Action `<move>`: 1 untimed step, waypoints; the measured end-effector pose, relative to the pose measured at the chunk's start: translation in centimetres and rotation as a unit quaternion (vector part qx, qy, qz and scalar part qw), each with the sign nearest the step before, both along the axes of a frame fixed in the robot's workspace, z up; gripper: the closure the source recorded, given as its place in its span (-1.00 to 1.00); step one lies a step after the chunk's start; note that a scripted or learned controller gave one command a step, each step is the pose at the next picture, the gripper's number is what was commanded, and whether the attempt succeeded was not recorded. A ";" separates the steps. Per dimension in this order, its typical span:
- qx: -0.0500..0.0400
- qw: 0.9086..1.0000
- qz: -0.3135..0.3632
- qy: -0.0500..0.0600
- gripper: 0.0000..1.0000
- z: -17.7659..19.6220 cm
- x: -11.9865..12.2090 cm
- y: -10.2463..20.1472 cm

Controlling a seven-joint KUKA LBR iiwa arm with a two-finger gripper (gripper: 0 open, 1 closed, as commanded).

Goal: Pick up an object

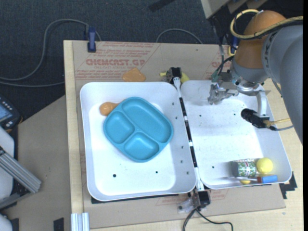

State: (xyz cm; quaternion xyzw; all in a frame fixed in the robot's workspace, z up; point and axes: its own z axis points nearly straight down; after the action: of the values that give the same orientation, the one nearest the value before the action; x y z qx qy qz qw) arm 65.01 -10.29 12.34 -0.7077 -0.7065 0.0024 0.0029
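My gripper (217, 93) hangs over the far part of the right bin (226, 143), with nothing visible under it but bare white floor. Near that bin's front right corner lie a small green-labelled can (245, 168) on its side, a yellow ball (264, 165) touching it, and a thin blue and red item (263, 179) along the front wall. The left bin (96, 167) holds a blue divided plate (138, 128) with an orange object (107, 108) tucked behind its far left edge.
An orange piece (133, 74) lies on the bench board behind the left bin. A yellow and black item (174, 74) sits at the back where the two bins meet. The arm's grey body and orange band (255, 37) rise at the upper right.
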 end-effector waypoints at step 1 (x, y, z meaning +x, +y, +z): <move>0.000 1.000 0.004 -0.008 1.00 6.6 -0.5 6.8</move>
State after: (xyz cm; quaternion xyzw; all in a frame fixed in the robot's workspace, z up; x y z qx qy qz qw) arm 64.51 -3.48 18.94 -0.7046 -0.7096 -0.0029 -0.0028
